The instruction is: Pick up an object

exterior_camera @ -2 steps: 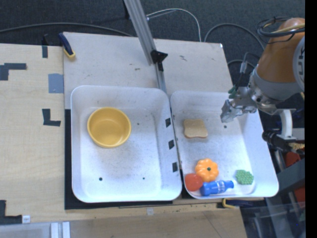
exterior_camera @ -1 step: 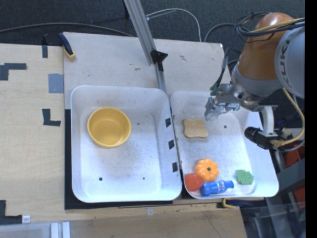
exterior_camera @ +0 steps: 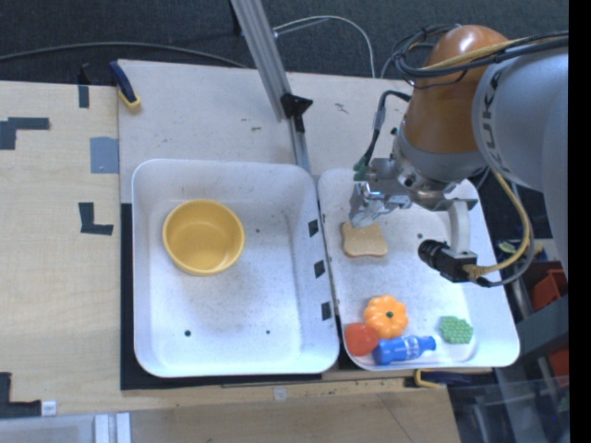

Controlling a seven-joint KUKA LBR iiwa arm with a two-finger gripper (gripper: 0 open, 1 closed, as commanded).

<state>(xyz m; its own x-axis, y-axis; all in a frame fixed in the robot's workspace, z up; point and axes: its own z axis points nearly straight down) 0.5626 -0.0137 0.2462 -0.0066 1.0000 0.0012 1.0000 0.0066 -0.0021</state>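
Observation:
My gripper hangs low in the right bin, its fingertips just above the far edge of a tan toast-shaped piece. Nothing is visibly held between the fingers. Near the bin's front edge lie an orange pumpkin, a red piece, a blue bottle and a small green piece. A yellow bowl sits in the left bin, toward its far left.
A slanted metal pole rises from behind the seam between the bins. The grey arm with its orange band covers the far right of the right bin. A black cable connector hangs beside the toast.

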